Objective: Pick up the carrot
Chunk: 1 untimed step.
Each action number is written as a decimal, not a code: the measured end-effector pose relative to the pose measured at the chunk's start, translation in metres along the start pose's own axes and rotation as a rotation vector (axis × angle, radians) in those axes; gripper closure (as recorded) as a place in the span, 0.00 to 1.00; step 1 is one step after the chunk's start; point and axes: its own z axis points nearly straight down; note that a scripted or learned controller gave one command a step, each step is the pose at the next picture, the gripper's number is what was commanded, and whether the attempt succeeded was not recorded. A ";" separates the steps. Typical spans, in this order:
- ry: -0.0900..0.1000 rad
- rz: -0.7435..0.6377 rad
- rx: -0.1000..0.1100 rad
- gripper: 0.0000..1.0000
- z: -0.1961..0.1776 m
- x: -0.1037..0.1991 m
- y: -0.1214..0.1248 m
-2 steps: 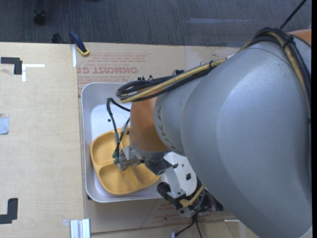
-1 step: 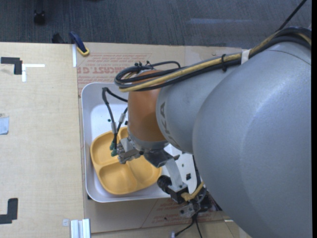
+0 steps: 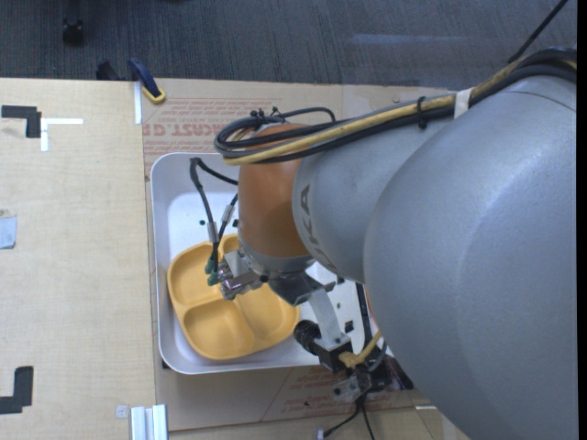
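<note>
Grey and bulky, my arm (image 3: 459, 246) with its orange band (image 3: 271, 200) covers most of the shallow white bin (image 3: 174, 191). My gripper (image 3: 227, 280) sits low over a yellow plastic divided dish (image 3: 211, 324). I cannot tell where the carrot is from here.

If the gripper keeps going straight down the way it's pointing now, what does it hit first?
Most likely the yellow divided dish in the white bin. The gripper points down over the dish's middle ridge, though how far above it sits is unclear from this view.
</note>
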 end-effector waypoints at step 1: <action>0.007 0.127 -0.005 1.00 0.051 -0.004 -0.002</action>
